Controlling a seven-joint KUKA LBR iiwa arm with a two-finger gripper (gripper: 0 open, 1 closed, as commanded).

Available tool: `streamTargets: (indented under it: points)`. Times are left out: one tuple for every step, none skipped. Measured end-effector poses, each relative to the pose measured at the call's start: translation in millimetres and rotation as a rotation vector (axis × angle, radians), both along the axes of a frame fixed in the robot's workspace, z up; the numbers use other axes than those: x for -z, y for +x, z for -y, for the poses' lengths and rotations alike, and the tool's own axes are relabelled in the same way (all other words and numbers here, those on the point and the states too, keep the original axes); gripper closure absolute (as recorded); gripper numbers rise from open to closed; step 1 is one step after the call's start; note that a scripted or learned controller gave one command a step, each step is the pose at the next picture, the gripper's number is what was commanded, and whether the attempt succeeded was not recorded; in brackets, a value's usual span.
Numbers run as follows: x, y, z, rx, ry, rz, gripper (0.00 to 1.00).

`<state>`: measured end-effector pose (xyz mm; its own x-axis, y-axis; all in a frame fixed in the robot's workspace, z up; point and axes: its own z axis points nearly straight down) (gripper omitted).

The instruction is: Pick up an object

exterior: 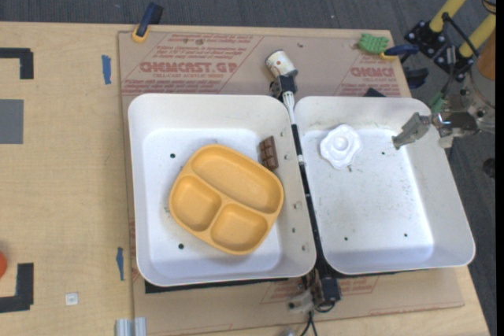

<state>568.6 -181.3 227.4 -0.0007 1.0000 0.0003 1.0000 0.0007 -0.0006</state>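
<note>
A yellow divided plate [227, 198] lies in the left white bin [150, 169], tilted toward the bin's front. A small brown block [268, 153] rests at the plate's far right corner, against the bin's right wall. In the right white bin [409, 232], a white round lid-like piece [339, 145] sits near the back left. My gripper [411, 130] hovers at the right bin's back right edge, well to the right of the white piece, and I see nothing in it.
The bins sit on a cardboard sheet [197, 59] on a wooden bench. A white and black cable fitting [279, 68] lies behind the seam between the bins. A green clamp [370, 43] and a blue-yellow clamp [146, 20] hold the cardboard's back corners.
</note>
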Motion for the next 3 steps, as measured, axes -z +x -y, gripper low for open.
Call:
streamTargets:
  points:
    - [139,7,-66,-0.034,0.001,0.0,0.0]
    - [142,86,-77,-0.289,-0.001,0.003,0.0]
    - [131,87,-77,-0.289,-0.003,0.006,1.0]
